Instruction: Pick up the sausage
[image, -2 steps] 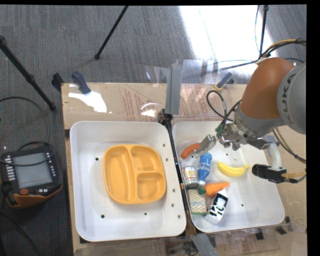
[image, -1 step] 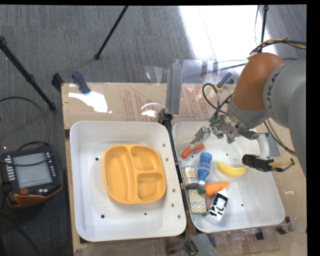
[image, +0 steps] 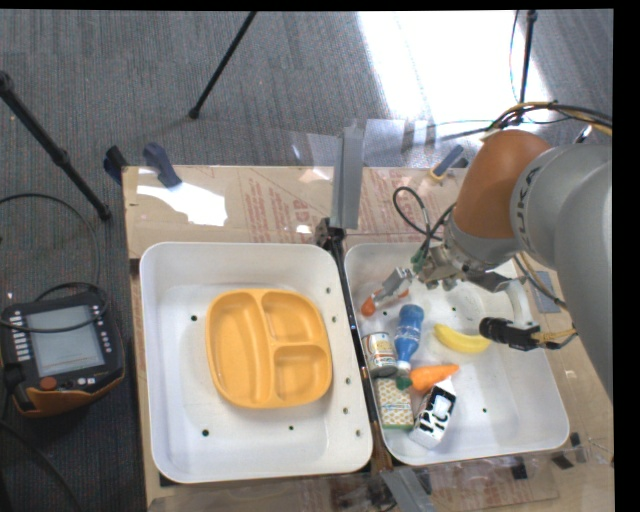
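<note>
Sausage (image: 384, 295): one, clamped in the end effector (image: 392, 290); one banana (image: 461, 340), one carrot (image: 433, 376).

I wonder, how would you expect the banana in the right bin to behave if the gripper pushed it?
The banana lies flat on its curve, so it would probably slide or pivot rather than roll. Its skin looks smooth, perhaps slippery. A push leftward could knock it into the blue bottle beside it.
</note>
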